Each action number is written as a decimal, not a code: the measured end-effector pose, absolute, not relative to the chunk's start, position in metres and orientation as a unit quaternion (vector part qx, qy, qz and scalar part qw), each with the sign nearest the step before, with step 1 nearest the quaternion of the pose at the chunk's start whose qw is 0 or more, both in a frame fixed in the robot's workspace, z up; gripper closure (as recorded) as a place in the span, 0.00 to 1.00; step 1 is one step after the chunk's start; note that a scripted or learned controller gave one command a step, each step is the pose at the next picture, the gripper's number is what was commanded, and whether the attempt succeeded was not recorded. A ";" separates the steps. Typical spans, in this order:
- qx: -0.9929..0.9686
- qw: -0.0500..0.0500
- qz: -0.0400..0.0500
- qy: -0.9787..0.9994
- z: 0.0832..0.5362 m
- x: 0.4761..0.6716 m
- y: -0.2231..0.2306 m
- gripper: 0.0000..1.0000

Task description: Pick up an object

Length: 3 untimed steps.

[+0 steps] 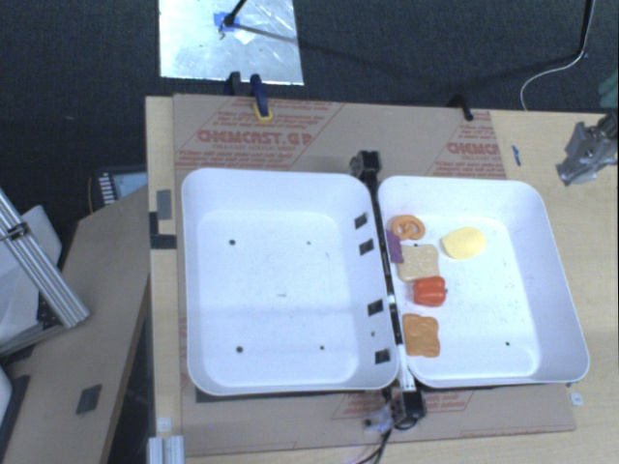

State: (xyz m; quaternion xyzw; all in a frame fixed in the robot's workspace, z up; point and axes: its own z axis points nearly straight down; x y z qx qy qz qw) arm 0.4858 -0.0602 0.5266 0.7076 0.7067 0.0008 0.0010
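Two shallow white bins side by side on the worktop (116, 288). Left bin (208, 196) and right bin (542, 259) touching along the centre seam, black clips on the divider.

Five food-like items in the right bin, all clustered near its left wall:
- one orange ring-shaped pretzel piece (406, 227), nearest the far left corner
- one yellow rounded piece (464, 243), just right of the pretzel
- one tan square slice (419, 261), just below the pretzel
- one red pepper-like piece (429, 292), touching the lower edge of the tan slice
- one orange-brown flat piece (421, 335), lowest of the group, close to the divider

One small purple strip (395, 247) lying along the divider beside the tan slice; too small to identify.

Pincer (583, 155) at the right edge, outside the right bin and beyond its far right corner, well apart from all items. Finger state: cannot tell, shape blurred and partly cut by the frame. Nothing visible in its grip.

One shiny foil-like square sheet (230, 27) on the dark floor beyond the worktop.
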 end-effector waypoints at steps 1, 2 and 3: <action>0.703 -0.004 -0.003 0.711 0.404 0.486 0.020 1.00; 0.704 0.004 0.007 0.710 0.520 0.493 0.060 1.00; 0.702 -0.003 -0.003 0.712 0.413 0.485 0.173 1.00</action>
